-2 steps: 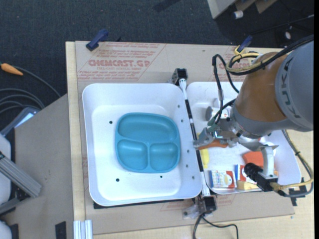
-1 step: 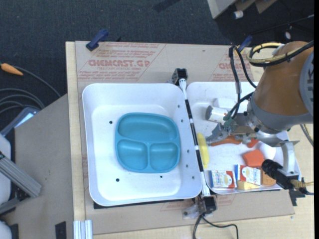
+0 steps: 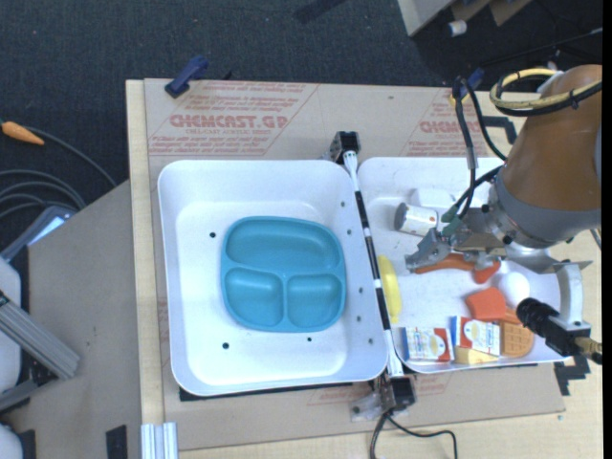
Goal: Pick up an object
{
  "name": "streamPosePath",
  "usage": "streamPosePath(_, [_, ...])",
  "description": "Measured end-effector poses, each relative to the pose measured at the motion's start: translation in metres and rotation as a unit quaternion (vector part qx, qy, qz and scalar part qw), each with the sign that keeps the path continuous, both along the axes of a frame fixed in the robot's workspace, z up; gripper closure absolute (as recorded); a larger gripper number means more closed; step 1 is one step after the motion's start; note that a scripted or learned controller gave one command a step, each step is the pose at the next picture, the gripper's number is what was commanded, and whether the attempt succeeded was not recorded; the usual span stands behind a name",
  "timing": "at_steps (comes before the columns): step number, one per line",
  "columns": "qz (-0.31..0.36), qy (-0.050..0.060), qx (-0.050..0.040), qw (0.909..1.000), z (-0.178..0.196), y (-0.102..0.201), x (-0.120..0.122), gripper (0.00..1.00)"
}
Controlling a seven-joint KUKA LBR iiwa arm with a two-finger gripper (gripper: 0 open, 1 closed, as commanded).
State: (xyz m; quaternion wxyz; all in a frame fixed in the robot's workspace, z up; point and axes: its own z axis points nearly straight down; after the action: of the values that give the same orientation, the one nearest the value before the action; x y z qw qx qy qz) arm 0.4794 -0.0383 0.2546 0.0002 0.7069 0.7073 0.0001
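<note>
The arm is down inside the right bin (image 3: 421,175), pincer (image 3: 427,252) low over a flat orange piece (image 3: 449,267); whether it's wide or closed, I cannot tell. This looks like the reach-and-grasp step, so next comes a firm close, then a lift. Nearby lie a smooth white cylinder (image 3: 417,219) and a yellow banana-like shape (image 3: 389,286); the left bin (image 3: 182,256) carries a glossy blue divided plate (image 3: 283,273).

Right white bin (image 3: 382,175): the grey and orange arm (image 3: 559,161) is covering its far right part.
Long orange-red item (image 3: 448,267): running under the gripper (image 3: 432,249), its shape staying unclear.
Small white cylinder (image 3: 418,219): its right end is disappearing behind cables.
Arm: running out past the right edge.
Printed cartons (image 3: 449,342): print is too small to read.
</note>
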Motion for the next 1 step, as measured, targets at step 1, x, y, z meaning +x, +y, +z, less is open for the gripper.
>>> streamPosePath(1, [0.000, 0.000, -0.0001, 1.0000, 0.0099, -0.0034, 0.0079, 1.00])
